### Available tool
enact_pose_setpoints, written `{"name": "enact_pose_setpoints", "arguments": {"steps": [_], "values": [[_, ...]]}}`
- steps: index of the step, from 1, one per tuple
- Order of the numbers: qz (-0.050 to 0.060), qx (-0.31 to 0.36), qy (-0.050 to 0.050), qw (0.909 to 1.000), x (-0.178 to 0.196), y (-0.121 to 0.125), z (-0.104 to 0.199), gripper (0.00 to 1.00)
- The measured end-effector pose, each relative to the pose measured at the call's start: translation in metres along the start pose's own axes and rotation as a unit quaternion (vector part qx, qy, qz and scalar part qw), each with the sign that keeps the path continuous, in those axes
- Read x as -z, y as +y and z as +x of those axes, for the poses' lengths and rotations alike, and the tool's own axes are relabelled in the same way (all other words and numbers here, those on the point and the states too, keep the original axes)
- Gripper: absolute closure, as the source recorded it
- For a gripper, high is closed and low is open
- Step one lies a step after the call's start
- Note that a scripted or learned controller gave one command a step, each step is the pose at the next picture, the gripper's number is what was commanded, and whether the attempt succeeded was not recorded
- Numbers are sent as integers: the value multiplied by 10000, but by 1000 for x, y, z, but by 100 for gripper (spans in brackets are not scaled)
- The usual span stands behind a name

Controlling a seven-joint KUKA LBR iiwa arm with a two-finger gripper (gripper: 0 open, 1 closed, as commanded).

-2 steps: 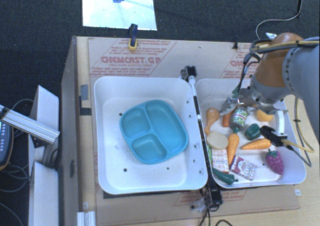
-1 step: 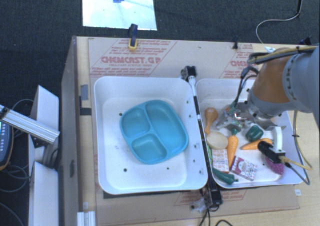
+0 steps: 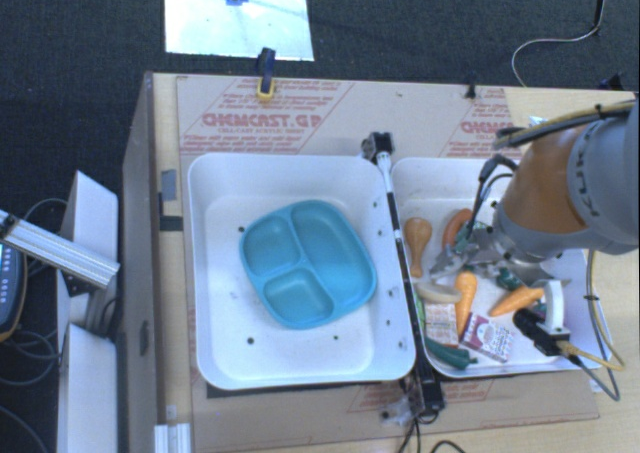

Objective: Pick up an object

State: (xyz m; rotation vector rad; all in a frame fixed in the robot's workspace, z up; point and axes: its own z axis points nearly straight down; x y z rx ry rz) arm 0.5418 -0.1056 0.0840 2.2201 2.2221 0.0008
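In the right bin, I'd drop my pincer squarely over 1 carrot; its spread I cannot tell.

floor: dark carpet, white sheet lying on it
bench: cardboard-covered top, red print
left edge: cables
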Motion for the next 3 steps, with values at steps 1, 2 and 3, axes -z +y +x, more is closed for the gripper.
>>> {"name": "enact_pose_setpoints", "arguments": {"steps": [1,2,3], "values": [[-1,1,0,10000,0,-18,1,0],[-13,4,3,10000,11,-17,1,100],[-15,15,3,10000,101,25,60,100]]}}
